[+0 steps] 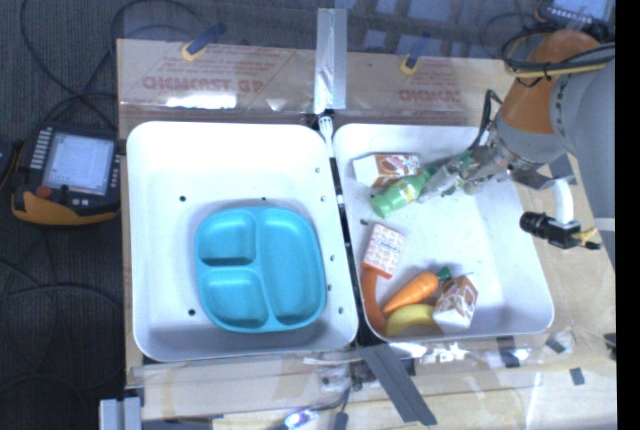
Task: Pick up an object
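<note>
Bins sat side by side on the counter (90, 318). From my screen, the left bin (160, 168) carried a blue divided plate (262, 266) lying flat near its middle. The right bin (505, 258) held the loose items. My arm (545, 108), grey with its orange band, reached in from the right, and the claw (452, 174) hung low over the upper part of the right bin, just beside the cap end of a green bottle (400, 192) that lay on its side. I could not tell whether the claw was apart, together, or clamped on anything; the tips were too small and blurred against the bottle.

Just behind the bottle lay a small printed carton (396, 164), close to the bin's rear wall. Below them, near the divider, a white-and-red packet (382, 246) lay flat. At the front of the bin, a carrot (412, 291), a yellow banana (410, 320) and a small brown-and-white carton (456, 303) were bunched together, touching.
</note>
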Tool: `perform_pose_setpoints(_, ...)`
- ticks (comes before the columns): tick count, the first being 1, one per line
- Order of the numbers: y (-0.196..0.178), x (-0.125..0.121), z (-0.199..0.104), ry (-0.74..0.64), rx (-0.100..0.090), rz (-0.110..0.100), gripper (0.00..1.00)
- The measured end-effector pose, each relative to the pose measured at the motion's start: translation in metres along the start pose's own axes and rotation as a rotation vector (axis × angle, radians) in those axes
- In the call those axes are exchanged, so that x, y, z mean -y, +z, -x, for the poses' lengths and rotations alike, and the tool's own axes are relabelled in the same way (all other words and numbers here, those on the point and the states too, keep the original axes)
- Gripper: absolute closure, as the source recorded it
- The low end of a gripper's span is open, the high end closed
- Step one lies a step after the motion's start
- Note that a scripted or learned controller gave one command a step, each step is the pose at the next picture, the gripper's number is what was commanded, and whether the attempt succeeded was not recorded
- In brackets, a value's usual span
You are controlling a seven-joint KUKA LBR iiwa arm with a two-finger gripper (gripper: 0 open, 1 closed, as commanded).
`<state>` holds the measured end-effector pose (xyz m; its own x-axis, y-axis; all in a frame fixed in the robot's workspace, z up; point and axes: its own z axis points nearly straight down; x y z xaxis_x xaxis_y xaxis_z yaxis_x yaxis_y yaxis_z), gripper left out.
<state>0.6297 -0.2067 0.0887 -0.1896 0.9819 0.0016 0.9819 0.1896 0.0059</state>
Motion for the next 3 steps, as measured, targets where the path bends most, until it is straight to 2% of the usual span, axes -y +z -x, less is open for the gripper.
perform_pose_setpoints(1,0.003,-0.034,0.001,-0.029,-0.004,-0.035,0.00)
perform_pose_setpoints(2,-0.010,-0.037,0.005,-0.023,0.012,-0.018,1.00)
perform_pose_setpoints(3,-0.099,-0.038,0.014,-0.038,0.006,-0.007,1.00)
